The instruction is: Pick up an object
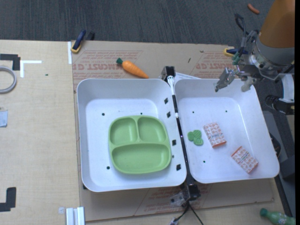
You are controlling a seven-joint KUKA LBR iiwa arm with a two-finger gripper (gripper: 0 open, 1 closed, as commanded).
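Note:
The right bin [262, 125] holds a small green toy [195, 137], a red and white packet [214, 135] just right of it, and a second packet [244, 159] toward the front right corner. My gripper [233, 79] hangs over the bin's back edge, well above and behind these things. Its two fingers are spread apart with nothing between them. The left bin [89, 125] holds a green divided plate [139, 144].
A toy carrot [132, 68] lies on the cardboard behind the left bin. A blue and yellow clip [78, 41] sits at the cardboard's back left corner. A black clamp [168, 72] joins the bins at the back. A green bottle [279, 216] lies at the front right.

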